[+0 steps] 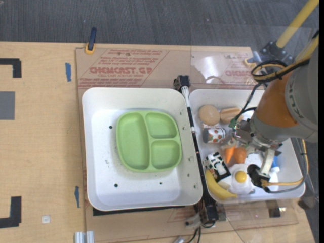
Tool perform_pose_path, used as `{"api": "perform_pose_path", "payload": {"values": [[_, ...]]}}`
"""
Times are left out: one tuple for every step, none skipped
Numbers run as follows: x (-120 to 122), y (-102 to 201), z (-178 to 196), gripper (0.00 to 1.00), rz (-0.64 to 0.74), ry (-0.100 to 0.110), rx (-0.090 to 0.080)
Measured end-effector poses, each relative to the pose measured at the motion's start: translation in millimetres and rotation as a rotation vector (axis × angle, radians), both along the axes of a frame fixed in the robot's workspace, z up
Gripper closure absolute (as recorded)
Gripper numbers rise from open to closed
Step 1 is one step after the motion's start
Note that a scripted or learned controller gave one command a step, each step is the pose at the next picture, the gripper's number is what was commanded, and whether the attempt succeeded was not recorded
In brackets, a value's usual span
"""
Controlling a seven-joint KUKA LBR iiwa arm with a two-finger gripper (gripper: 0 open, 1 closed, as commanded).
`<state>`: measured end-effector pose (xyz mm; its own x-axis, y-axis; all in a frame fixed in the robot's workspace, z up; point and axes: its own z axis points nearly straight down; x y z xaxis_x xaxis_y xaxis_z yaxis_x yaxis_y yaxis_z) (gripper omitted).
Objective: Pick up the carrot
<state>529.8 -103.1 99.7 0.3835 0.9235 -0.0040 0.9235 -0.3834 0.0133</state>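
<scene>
A brown cardboard-covered bench (45, 135), printed with red lettering along its far edge, stood before a grey carpeted floor (152, 9) and bore two shallow white bins side by side. The left bin (98, 135) contained a light green divided plate (149, 140) with three compartments, lying flat near the bin's centre. The right bin (293, 178) held a cluster of small items: a tan egg-shaped object (208, 114) and a beige bread-like piece (229, 113) at the far side, a small printed cup (215, 134) just below them, a black-and-white patterned object (216, 165), a yellow banana (216, 187) along the near wall, and a fried-egg toy (241, 178) beside it.

The grey arm with its orange band (276, 105) reached in from the right and stood over the right bin. The gripper (242, 145) was lowered among the items, directly above the carrot (234, 154), an orange piece lying between the printed cup and the fried-egg toy. The gripper body covered part of the carrot; whether the jaws were spread or closed could not be told, and no grasp was visible. A dark cable (263, 70) looped over the wrist.
</scene>
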Motion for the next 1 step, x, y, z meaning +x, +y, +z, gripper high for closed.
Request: {"api": "perform_pose_path", "payload": {"values": [[-49.0,48.2,86.5,1.0,-0.002,0.008,0.011]]}}
